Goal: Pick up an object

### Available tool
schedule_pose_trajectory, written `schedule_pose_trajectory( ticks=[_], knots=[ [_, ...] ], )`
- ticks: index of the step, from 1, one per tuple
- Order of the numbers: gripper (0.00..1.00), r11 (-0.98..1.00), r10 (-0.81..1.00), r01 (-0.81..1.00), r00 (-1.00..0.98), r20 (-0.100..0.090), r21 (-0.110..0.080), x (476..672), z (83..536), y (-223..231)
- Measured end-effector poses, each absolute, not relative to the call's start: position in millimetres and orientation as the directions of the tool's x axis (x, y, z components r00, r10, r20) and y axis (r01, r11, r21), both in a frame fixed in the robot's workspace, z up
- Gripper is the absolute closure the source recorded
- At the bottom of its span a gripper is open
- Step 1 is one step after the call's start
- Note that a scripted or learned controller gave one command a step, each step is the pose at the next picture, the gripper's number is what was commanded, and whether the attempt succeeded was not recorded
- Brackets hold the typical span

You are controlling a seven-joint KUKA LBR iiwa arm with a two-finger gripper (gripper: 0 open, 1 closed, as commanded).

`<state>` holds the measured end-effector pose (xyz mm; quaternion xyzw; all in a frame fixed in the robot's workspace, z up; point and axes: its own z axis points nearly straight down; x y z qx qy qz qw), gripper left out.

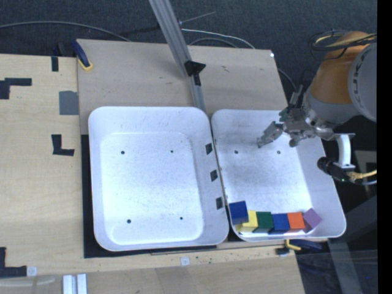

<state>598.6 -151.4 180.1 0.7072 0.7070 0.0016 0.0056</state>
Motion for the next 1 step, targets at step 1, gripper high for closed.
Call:
schedule_pose_trajectory(
  ticks=[1],
  knots=[
    [0.0,0.002,1.0,1.0,-0.002,0.001,-0.008,596.9,87.8,-145.9]
  ],
)
